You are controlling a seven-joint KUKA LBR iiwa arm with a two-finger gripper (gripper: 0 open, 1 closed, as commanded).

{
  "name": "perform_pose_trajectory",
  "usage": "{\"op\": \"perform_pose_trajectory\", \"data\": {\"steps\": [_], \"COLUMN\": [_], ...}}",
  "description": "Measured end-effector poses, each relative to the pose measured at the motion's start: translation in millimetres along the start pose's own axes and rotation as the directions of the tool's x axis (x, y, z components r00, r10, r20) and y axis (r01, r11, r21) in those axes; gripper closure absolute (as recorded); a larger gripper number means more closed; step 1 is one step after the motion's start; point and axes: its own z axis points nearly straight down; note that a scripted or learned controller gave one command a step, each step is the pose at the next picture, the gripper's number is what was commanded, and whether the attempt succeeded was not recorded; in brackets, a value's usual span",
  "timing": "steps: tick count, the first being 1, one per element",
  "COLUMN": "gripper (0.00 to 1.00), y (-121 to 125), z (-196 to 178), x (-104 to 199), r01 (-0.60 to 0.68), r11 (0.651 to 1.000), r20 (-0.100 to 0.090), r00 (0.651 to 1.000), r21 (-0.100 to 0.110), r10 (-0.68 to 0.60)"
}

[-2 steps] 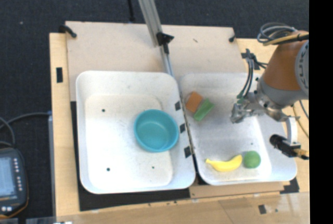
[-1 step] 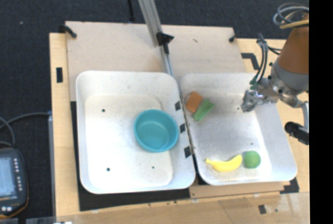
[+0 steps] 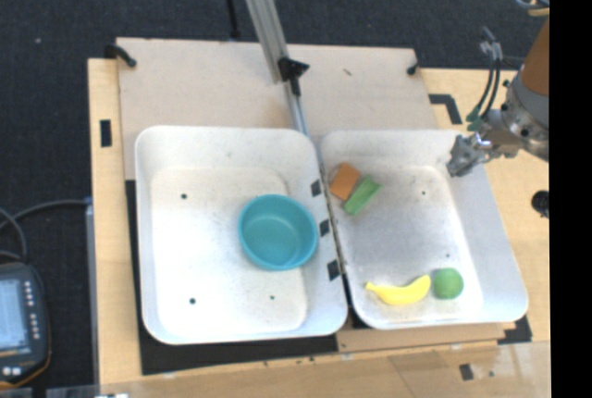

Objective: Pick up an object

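Four small pieces lie in the right bin (image 3: 481,230) — the banana (image 3: 400,292) near its front looks light, smooth and best pinched mid-length — while the gripper (image 3: 461,157) hovers empty over the bin's far right rim.

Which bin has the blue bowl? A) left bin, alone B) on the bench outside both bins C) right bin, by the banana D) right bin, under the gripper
A: the blue bowl sits in the left bin, while the banana lies in the right bin.
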Motion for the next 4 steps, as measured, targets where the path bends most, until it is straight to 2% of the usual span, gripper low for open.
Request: {"op": "perform_pose_trajectory", "data": {"steps": [1,2,4], "gripper": [1.0,1.0,1.0], "y": [1,-5,-40], "z": [-22,-5,0], "x": [-1,46,148], "r01": [0.001,0.002,0.003], "r11": [1.0,1.0,1.0], "r20": [-0.002,-0.002,-0.003], "r00": [1.0,1.0,1.0], "r21": [0.005,0.008,0.008], "r10": [-0.001,-0.002,-0.003]}}
